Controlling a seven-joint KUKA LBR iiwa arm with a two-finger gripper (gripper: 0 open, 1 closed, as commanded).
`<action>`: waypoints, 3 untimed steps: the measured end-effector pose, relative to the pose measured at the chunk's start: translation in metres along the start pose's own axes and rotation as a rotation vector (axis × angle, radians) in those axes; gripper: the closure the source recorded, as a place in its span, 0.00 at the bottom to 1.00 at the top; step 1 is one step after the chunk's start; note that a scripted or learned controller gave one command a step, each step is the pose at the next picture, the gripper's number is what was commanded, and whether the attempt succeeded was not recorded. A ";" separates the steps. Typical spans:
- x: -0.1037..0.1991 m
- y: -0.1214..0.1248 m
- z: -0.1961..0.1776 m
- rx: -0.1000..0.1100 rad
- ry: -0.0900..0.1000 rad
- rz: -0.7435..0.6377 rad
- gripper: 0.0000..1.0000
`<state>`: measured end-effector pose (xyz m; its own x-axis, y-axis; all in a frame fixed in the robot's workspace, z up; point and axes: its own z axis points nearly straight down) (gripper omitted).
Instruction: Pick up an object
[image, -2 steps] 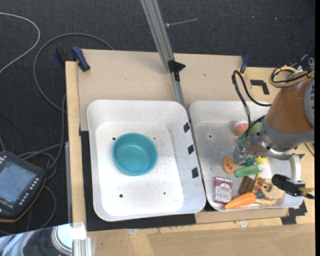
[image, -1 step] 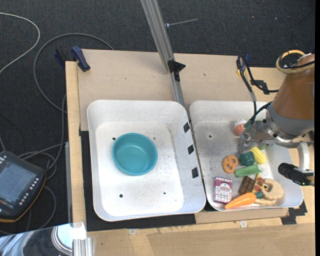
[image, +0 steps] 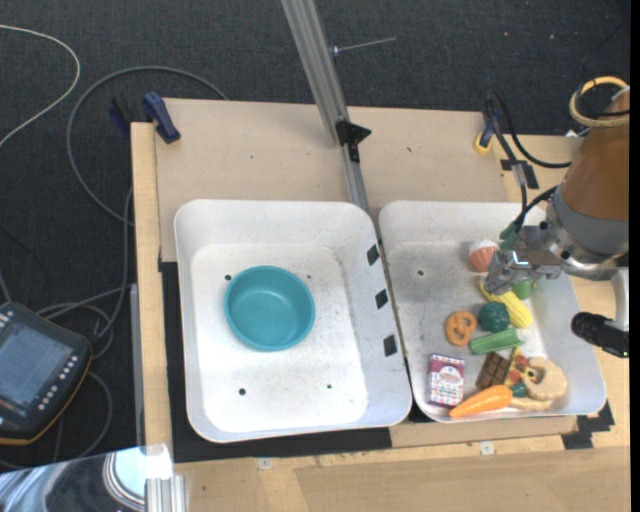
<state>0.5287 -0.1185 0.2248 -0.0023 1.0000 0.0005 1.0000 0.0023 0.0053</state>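
Two shallow white bins sit side by side on the bench: the left bin (image: 200, 240) holds a teal bowl (image: 269, 307), and the right bin (image: 420, 235) holds a heap of toy food. The grey arm (image: 596, 190) reaches in from the right, its gripper (image: 513, 262) low over the heap's upper end, by the yellow corn (image: 510, 303) and a pink-white piece (image: 483, 255). Whether it is parted or closed cannot be told. Below lie a green pepper (image: 494, 341), carrot (image: 482, 401), pretzel (image: 460, 326) and small carton (image: 446, 380).
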 end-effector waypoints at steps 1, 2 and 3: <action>0.057 -0.006 0.007 0.019 0.008 -0.003 1.00; 0.114 -0.014 0.010 0.025 0.008 -0.003 1.00; 0.177 -0.009 0.005 0.011 0.005 -0.005 1.00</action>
